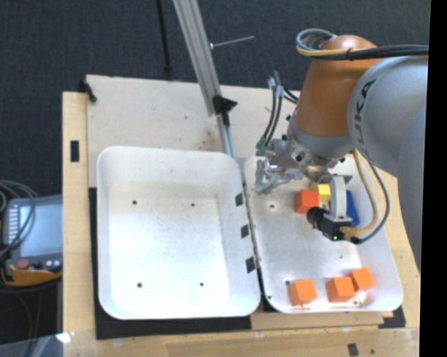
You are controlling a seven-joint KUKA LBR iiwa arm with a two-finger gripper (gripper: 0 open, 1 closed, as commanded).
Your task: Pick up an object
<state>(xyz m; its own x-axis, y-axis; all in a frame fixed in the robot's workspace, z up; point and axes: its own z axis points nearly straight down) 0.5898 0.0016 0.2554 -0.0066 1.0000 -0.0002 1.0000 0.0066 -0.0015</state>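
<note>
Reaching in over the right bin [280, 235], the big grey arm [394, 107] with its orange band hangs low above the bin's far half. It leans in like that, I think, so it can get down to the blocks there.

The bench [153, 106] holds two white bins side by side so things can go from one to the other. The left bin [170, 231] is the bigger white shape and touches the right bin along its inner edge.

The gripper [271, 174] sits at the far left corner of the right bin, just above the floor. Its metal tip is blurry, so I cannot tell how wide it is. I see no block in it.

An orange block [305, 201] lies just beside the gripper, near the middle of the bin's far half. A little yellow block [324, 192] touches it, and a blue thing [350, 208] is behind them.

Three more orange blocks [331, 289] sit along the near edge of the right bin, well apart from the gripper. The closest block looks like the easy one to grab.
</note>
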